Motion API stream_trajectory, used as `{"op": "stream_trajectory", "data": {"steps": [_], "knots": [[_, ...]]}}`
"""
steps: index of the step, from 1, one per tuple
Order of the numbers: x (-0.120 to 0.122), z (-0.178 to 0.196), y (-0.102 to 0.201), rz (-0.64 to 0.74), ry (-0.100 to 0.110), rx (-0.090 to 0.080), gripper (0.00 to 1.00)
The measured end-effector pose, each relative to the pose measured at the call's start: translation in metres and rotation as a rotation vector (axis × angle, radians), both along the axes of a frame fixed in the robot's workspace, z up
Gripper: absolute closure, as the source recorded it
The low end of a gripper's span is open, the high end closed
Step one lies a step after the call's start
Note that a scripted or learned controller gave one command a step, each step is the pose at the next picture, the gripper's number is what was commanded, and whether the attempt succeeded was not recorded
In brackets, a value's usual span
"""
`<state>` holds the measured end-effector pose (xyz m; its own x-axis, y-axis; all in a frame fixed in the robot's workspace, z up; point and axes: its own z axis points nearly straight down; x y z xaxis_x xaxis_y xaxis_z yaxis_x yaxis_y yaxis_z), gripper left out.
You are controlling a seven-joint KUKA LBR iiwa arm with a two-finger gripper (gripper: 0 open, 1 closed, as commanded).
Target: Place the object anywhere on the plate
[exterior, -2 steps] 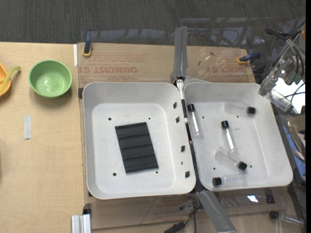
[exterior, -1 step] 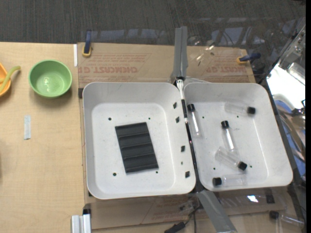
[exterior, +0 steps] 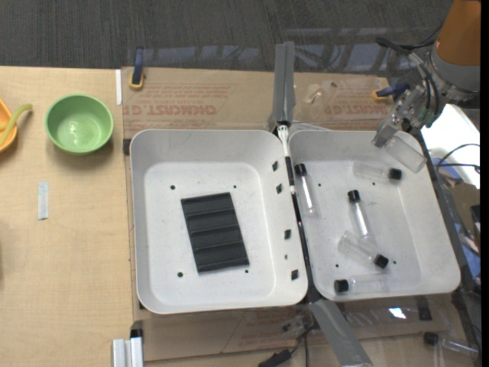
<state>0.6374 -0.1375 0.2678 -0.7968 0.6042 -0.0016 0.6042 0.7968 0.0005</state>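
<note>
A black ribbed rectangular plate lies flat in the middle of the left bin. Several clear tubes with black caps lie in the right bin: one along the left wall, one in the middle, one lower down, one by the front wall, and one near the back right. My gripper hangs over the back right corner of the right bin, just above that last tube. A pale translucent shape sits right under the gripper; I cannot tell what it is.
A green bowl stands on the wooden table left of the bins, with an orange object at the far left edge. Cardboard lies behind the bins. Cables run along the right side by the arm.
</note>
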Motion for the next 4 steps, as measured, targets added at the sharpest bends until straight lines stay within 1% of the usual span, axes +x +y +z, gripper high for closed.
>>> {"op": "stream_trajectory", "data": {"steps": [1, 2, 3, 4], "knots": [[0.01, 0.038, -0.061, 0.053, -0.002, -0.002, 1.0], [0.012, 0.134, -0.077, 0.113, -0.002, -0.002, 1.0], [-0.014, 0.0, 0.014, 0.428, 0.0, 0.0, 1.0], [-0.019, 0.127, -0.067, 0.503, 0.001, 0.0, 1.0]]}}
